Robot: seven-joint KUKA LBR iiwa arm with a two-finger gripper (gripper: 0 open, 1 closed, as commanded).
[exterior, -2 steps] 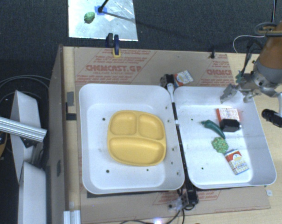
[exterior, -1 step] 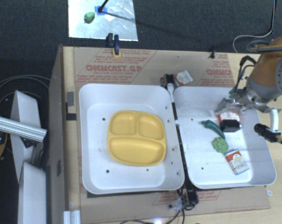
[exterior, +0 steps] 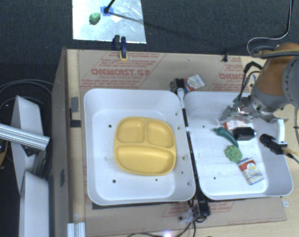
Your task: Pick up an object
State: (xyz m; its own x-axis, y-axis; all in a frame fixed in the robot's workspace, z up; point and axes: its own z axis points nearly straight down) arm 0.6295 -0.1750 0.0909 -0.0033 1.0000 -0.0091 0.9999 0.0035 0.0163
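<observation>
Green toy [exterior: 233, 153] left of lowered arm [exterior: 277, 85]

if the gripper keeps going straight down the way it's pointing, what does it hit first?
Probably the small red-and-white packet on the floor of the right bin, directly under the gripper. The black block lies just beyond it. Depth is hard to judge from this slanted view.

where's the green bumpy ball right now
In the camera view, the green bumpy ball lies in the right white bin, just below a teal curved piece and up-left of a small red and white packet.
</observation>
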